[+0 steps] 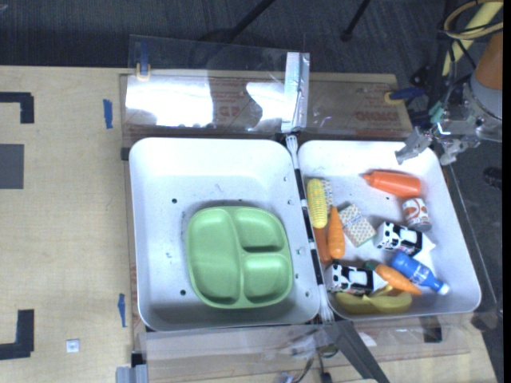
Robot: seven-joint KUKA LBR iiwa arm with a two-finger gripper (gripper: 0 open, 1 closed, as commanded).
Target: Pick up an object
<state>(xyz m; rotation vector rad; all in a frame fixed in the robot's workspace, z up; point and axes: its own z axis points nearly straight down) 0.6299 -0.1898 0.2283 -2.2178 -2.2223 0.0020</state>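
Hovering, gripper [427, 144]: over far right corner of right bin [467, 262], just above its rim; nothing seen between fingers; fingers apart or together, cannot tell.
Arm [489, 70]: enters from right, at far right of scene; yellow cables looped beside it.
Left bin [152, 214]: holds green divided plate [238, 254], three compartments, lying flat near bin centre.
Right bin, far part: orange bottle [393, 183] on its side, nearest to gripper yet apart from it; small orange-and-white can [415, 211] just near of it.
Right bin, left side: corn cob [318, 199] along left wall; carrot [335, 234] beside it; patterned packet [356, 226] just right of carrot.
Right bin, middle: black-and-white cow toy [397, 237].
Right bin, near part: second cow-patterned item [351, 278], another carrot [394, 278], blue bottle [417, 272] with white cap, banana [369, 302] along near wall.
Bench [56, 238]: pale wood, black corner marks at left.
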